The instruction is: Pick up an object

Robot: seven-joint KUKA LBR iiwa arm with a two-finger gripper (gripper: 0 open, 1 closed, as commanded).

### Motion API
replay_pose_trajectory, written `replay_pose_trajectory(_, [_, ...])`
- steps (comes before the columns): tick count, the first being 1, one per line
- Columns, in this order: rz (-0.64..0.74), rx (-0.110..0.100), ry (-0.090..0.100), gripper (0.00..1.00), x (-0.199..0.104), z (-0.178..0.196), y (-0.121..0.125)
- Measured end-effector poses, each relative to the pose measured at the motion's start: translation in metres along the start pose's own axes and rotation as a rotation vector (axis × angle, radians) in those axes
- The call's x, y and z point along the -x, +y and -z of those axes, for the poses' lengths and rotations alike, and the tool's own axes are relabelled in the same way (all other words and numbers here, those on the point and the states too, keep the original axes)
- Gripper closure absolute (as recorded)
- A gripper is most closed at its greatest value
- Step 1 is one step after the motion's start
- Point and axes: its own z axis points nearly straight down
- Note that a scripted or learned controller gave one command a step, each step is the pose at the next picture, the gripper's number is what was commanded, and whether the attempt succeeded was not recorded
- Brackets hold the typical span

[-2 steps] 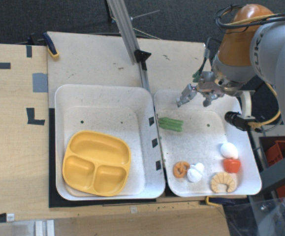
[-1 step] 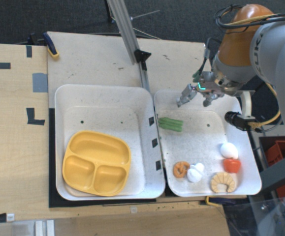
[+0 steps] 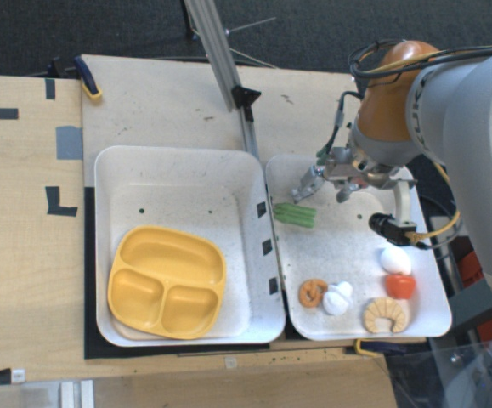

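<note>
KUKA iiwa arm [image 3: 449, 100]: broad, rounded pale-grey link with a glossy orange band [image 3: 390, 92] above the wrist. Thin black cables loop over the band. Two-finger gripper [image 3: 326, 187]: small metallic grey assembly, its details blurred, possibly with bare brackets.

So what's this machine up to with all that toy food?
A robot arm is reaching into the right bin, trying to pick something up. Its gripper hangs just above a green piece near the bin's left wall, and nothing is between its fingers. A pretzel, a croissant, an egg and a tomato lie nearer the front. The left bin holds a yellow tray.
</note>
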Motion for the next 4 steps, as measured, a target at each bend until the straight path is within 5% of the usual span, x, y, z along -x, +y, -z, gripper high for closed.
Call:
replay_pose_trajectory(2, [0.000,0.014,0.001,0.00,0.001,-0.059,0.002])
replay_pose_trajectory(3, [0.003,0.019,0.002,1.00,-0.001,-0.046,0.004])
replay_pose_trajectory(4, [0.000,0.013,0.000,1.00,-0.002,0.016,0.010])
